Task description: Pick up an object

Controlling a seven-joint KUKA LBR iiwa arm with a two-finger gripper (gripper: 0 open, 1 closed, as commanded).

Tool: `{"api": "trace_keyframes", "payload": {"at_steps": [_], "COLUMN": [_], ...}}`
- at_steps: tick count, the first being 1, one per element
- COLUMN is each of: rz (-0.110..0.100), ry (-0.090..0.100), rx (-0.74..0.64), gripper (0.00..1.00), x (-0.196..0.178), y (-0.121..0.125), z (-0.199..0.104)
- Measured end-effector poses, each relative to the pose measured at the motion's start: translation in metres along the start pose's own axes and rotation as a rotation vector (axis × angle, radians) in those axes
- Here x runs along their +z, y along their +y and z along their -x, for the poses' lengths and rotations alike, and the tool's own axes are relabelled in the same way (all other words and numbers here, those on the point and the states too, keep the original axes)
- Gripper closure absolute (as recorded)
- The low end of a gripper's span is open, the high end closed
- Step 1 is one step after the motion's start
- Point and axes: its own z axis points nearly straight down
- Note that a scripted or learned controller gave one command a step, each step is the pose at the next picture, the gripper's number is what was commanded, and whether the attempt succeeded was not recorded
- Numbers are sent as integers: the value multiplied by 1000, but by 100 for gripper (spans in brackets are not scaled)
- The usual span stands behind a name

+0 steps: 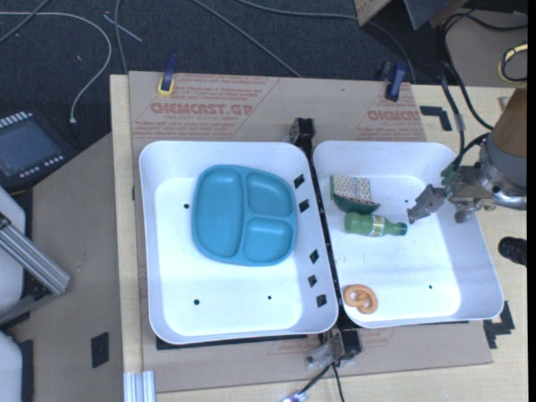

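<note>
Two white bins (pixel 167 308) (side by side) | cardboard-topped bench (pixel 243 99) | dark carpet (pixel 251 23) | claw (pixel 423 206) state unclear

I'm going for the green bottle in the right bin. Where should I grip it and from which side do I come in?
Grip the green bottle across its green body, coming straight down from above. It lies on its side, long axis roughly left-right, so set the jaws across its narrow width. The patterned block sits close behind it, so a top approach likely keeps the gripper clearest.

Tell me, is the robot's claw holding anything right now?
No, nothing is held. The gripper hangs over the right bin, just right of the green bottle, with nothing between its fingers.
</note>
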Motion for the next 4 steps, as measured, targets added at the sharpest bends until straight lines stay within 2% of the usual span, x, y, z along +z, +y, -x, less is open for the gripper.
{"api": "trace_keyframes", "payload": {"at_steps": [1,2,4], "rz": [13,6,8], "ry": [-3,-1,-1], "rx": [-3,-2,-3], "gripper": [0,0,0], "x": [-6,52,133], "y": [3,-5,-6], "z": [0,4,5]}}
